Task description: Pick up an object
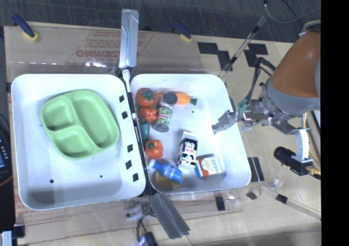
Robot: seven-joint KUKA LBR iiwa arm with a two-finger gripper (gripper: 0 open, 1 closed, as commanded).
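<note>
I see my gripper [226, 121] at the right rim of the right bin [232, 155], reaching in from the right on the grey arm [283, 106] with its orange band [297, 65]. At this slant the fingers blur into one grey shape, so I cannot tell whether they are spread or pressed together. Nothing shows between them, and the tip hangs over bare white floor, apart from every object.

The nearest things to it lie toward the bin's front. A small black-and-white carton with a cow face [188, 152] lies near the middle, and just to its right a red-and-white box [210, 165] lies tilted near the front right corner. A blue piece [168, 171] lies at the front, left of the carton, touching or nearly touching an orange-red tomato [154, 148] above it.

Further left, things crowd along the divider side. A red tomato [145, 97] sits near the back, with another red-orange piece [148, 114] just below it and a dark green vegetable [144, 130] below that. A small can [163, 119] rests beside them, and a carrot with a dark end [178, 98] lies across the back, well apart from my gripper.

The left bin [32, 185] holds a light green divided plate [80, 123], turned at an angle. A strip of grey tape [128, 35] runs up from the seam between the bins, and blue clips [25, 27] hold the board behind them.
</note>
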